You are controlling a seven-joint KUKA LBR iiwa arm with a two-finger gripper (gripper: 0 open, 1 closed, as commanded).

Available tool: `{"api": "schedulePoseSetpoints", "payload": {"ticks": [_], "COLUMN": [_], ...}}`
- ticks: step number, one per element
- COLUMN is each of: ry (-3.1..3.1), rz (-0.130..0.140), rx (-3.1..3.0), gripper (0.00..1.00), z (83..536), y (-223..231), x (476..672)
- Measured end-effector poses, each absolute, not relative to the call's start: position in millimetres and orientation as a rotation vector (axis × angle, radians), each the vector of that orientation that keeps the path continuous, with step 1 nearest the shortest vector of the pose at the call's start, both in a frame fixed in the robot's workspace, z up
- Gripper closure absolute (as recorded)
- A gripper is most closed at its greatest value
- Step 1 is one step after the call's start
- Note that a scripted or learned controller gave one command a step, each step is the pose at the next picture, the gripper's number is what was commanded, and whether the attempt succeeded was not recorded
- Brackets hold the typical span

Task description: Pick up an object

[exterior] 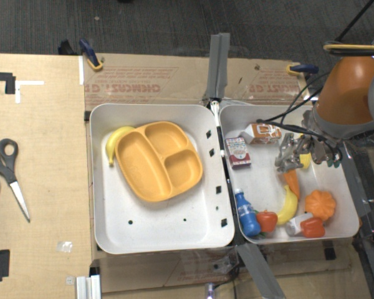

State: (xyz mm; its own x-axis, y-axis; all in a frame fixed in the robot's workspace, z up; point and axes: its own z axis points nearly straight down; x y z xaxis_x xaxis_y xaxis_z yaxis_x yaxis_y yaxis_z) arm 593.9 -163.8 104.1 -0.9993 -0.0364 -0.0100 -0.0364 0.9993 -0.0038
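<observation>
Shallow white right bin [336, 232] lay under metal two-finger gripper [289, 159] — finger state impossible to tell. Curved yellow plastic banana [288, 207] sat just below gripper; small orange carrot-like piece [291, 180] between them — touching or apart, unclear.

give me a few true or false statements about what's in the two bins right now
1. The orange divided plate lies in the left bin. True.
2. The blue bottle lies in the left bin. False: it lies in the right bin, near its left wall.
3. A banana lies beside the plate at its upper left. True.
4. The gripper hangs over the left bin. False: it is over the right bin, above the carrot.
5. The scissors lie inside a bin. False: they lie on the bench left of both bins.
</observation>
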Motion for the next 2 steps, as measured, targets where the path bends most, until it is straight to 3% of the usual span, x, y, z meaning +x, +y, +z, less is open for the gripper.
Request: {"api": "schedulePoseSetpoints", "payload": {"ticks": [1, 2], "ry": [3.139, 3.139], "rz": [0.0, 0.0], "rx": [0.058, 0.058], "gripper": [1.0, 0.0], "z": [91.9, 92.0], "y": [-141.2, -141.2], "x": [533.1, 533.1]}}
